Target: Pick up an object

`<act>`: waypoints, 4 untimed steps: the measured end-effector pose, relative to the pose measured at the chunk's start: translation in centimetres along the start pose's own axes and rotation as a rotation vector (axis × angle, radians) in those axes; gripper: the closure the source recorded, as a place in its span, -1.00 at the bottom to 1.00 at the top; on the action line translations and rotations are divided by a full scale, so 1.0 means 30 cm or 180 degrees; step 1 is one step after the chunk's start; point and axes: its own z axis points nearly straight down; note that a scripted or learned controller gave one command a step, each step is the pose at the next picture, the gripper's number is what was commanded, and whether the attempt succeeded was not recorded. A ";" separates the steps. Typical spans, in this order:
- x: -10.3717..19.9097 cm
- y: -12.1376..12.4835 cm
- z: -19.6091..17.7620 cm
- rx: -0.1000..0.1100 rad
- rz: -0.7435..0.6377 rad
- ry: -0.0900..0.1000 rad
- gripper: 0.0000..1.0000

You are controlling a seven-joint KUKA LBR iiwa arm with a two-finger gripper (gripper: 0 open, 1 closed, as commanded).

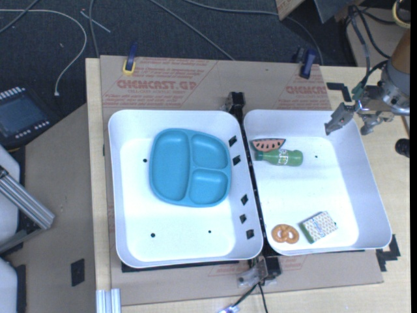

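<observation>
Hovering gripper (355, 119) | fingers spread | above right bin (365, 175) far corner

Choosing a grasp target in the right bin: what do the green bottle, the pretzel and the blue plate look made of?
Green bottle: likely hard plastic, slightly glossy, with a label band. Pretzel: probably a moulded plastic or rubber toy, matte orange-brown. Blue plate: seemingly smooth plastic, even colour, moulded into three compartments; it lies in the left bin, not the right.
</observation>
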 end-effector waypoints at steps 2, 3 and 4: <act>0.022 -0.031 0.411 0.0018 0.0001 0.0007 -1.00; 0.024 -0.033 0.533 0.0015 -0.0001 0.0006 -1.00; 0.023 -0.027 0.487 -0.0005 0.0001 0.0003 1.00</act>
